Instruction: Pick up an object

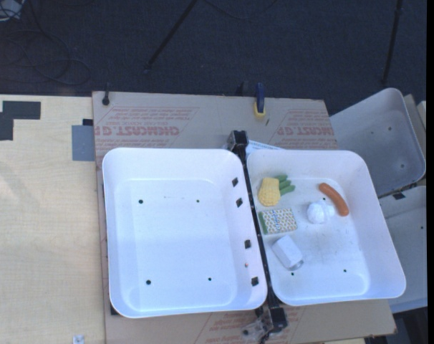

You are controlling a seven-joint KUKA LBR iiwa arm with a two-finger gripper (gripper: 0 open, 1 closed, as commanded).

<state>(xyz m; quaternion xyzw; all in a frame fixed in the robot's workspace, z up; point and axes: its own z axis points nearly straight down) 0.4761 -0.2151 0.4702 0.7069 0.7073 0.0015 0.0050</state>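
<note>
Five items in the right bin (pixel 371 267), all in its upper and left part.

- Yellow corn (pixel 268 191), at 10 o'clock from bin centre, close to the left wall. Green leaves (pixel 286 185) touch it on its 3 o'clock side.
- Orange sausage (pixel 334 198), at 1 o'clock, lying on a diagonal, upper end toward 10 o'clock.
- White ball (pixel 316 212), just at 7 o'clock of the sausage, very close to it; can't tell if they touch.
- Flat box (pixel 278 221) with a green-and-white pattern, at 9 o'clock from centre, directly at 6 o'clock of the corn, lying flat and slightly skewed.
- White cylinder (pixel 287 251), at 8 o'clock, on its side, just at 6 o'clock of the box, open or darker end pointing toward 5 o'clock.

Corn, box and cylinder form a column along the left wall. Sausage and ball sit apart from that column, at its 3 o'clock.

Left bin (pixel 174 228) sits flush against the right one. Black clips (pixel 247 244) run down the shared seam.

Both bins rest on a cardboard sheet (pixel 167 124) with mirrored red print. Blue-and-yellow clamp (pixel 259 100) grips the sheet's edge at 12 o'clock. Wooden bench (pixel 38 213) extends at 9 o'clock. Grey panel (pixel 385 138) lies tilted at 2 o'clock of the right bin.
</note>
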